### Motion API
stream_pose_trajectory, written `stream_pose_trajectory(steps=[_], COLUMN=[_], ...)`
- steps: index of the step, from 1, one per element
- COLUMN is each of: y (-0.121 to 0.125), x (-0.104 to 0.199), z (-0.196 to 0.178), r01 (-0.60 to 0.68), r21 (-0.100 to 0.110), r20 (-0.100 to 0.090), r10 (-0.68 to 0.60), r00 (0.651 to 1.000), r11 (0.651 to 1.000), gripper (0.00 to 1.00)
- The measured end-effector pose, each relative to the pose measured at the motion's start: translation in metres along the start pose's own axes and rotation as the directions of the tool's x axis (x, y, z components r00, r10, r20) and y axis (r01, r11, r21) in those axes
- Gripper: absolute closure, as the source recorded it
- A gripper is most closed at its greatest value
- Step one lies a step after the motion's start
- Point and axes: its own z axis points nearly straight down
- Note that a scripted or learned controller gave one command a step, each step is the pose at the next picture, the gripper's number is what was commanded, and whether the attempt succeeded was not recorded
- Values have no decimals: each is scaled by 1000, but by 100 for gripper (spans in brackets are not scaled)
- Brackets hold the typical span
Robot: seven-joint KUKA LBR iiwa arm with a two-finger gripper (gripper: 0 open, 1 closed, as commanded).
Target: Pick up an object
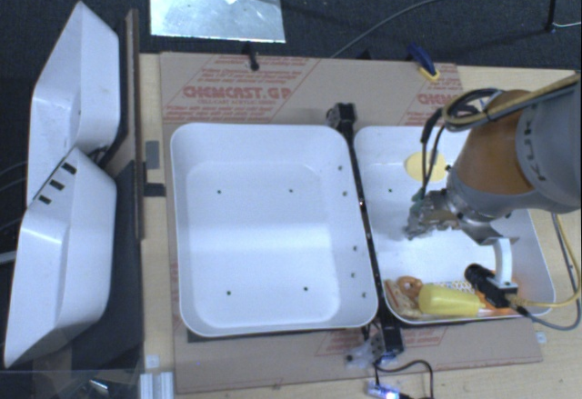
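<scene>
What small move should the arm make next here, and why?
Probably shift the pincer toward the near edge of the right bin. It sits over bare white floor mid-bin, while the objects, a yellow item and an orange piece, lie clustered against the near wall. A pale yellow disc lies farther back, partly under the arm.

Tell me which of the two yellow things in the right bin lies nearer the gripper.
The pale yellow flat disc at the bin's far side, just above the gripper. The brighter yellow object lies farther, at the near edge.
</scene>
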Motion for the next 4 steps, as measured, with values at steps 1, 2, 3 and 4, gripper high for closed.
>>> stream_pose_trajectory(steps=[1, 2, 3, 4], y=[2, 3, 6, 8], x=[-8, -8, 48, 98], z=[-45, -98, -113, -126], r01=[-1, 1, 5, 5], r21=[-2, -4, 0, 0], r20=[0, 0, -1, -1], r10=[1, -1, -5, -5], r00=[1000, 1000, 1000, 1000], r11=[1000, 1000, 1000, 1000], gripper=[100, 100, 100, 100])
